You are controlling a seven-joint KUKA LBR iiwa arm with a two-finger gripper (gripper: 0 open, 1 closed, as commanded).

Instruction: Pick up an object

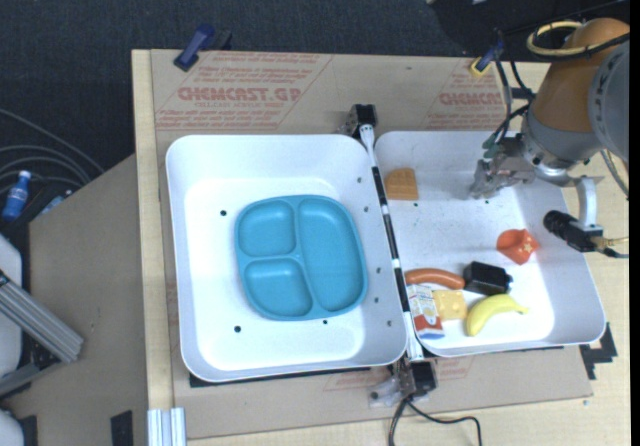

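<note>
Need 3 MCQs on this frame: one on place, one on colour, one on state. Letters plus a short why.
1. Where does the blue sectioned plastic plate lie?
A. left white bin
B. right white bin
C. on the bench

2. What colour is the curved toy banana?
A. red
B. yellow
C. black

3. How does the two-finger gripper stand?
A. over the plate
B. low over the right bin's far part, nothing seen between its fingers
C. lifting the banana

Answers: 1 A, the plate sits mid left bin. 2 B, it is plainly yellow. 3 B, the tan square block lies apart to its left.
</note>
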